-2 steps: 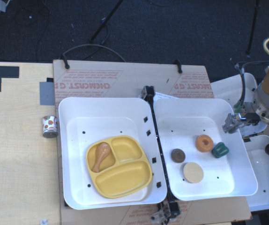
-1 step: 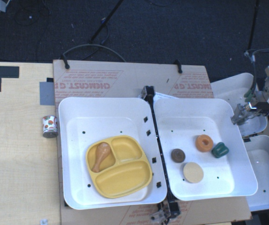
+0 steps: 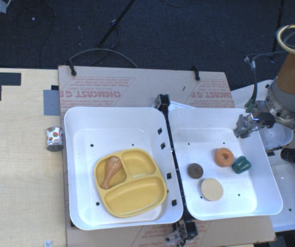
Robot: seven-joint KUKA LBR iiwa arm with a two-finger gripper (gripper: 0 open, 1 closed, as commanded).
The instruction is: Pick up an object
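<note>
In the right bin lie an orange ring, a small green block, a dark brown round piece and a pale cream disc. My gripper hangs over the bin's upper right corner, above and to the right of the orange ring, apart from every object. Nothing shows between its fingers. The left bin holds a yellow divided plate with a tan drumstick in its upper left compartment.
A small printed can lies on the bench left of the left bin. A black divider runs between the bins. The arm's grey body stands off the right bin's far right edge.
</note>
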